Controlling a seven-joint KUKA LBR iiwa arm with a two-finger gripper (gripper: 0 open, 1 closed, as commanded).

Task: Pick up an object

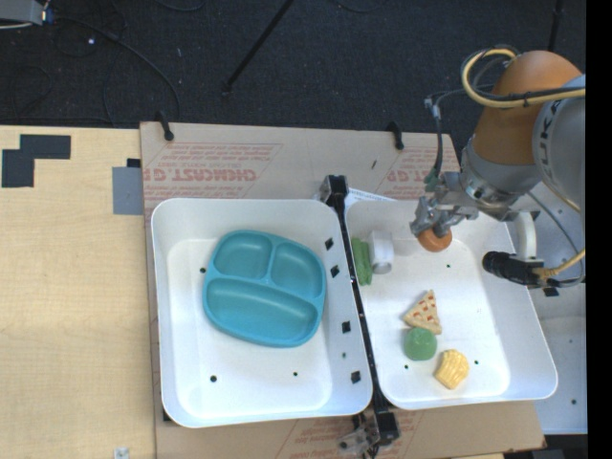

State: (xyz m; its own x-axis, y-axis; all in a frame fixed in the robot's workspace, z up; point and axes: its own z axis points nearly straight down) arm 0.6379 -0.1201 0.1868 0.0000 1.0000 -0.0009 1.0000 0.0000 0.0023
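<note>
1. While the left bin (182, 390) bears a teal divided plate (264, 287), the right bin (521, 366) holds toy food.
2. The gripper (435, 226) hangs at an orange ball (435, 240); whether it clamps it, I cannot tell.
3. Cheese wedge (423, 312), green ball (419, 343) and corn (452, 368) lie nearer.

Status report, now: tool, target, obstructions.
Tool over right bin's far edge, on orange ball; grasp unconfirmed. Cheese, green ball, corn lie nearer. Nothing blocking.

Your grey arm (535, 132) reaches in from the right, its orange band uppermost, wrist bent downward. The claw (435, 226) points down and to the left, hanging low at the arm's end.
</note>
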